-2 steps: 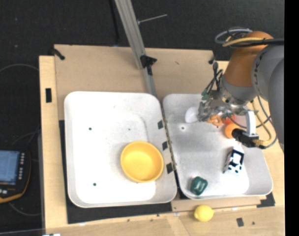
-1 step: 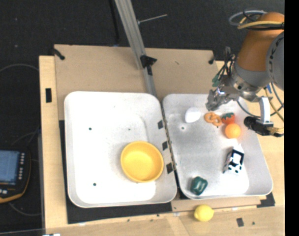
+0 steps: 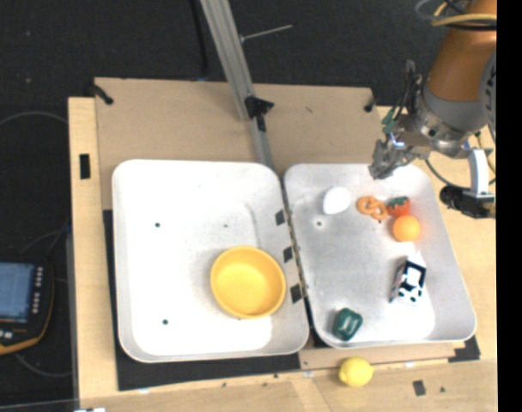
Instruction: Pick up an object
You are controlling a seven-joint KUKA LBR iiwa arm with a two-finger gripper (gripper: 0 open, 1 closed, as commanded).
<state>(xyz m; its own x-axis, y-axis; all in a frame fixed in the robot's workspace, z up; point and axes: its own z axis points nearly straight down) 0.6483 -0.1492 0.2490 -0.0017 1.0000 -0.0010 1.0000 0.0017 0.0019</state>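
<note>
Five small objects lie scattered in the right white bin (image 3: 450, 307), easy pickings; the gripper (image 3: 384, 163) hovers above its far rim, its state indiscernible.

Slanted metal pole (image 3: 231, 54) over bench, handheld screen device (image 3: 15, 303) at left, black floor (image 3: 38, 41) around

No legible text, label or number anywhere.

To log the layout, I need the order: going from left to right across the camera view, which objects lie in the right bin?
white ball → dark green block → orange curled toy → round orange fruit, black-and-white toy (nearly level).
</note>
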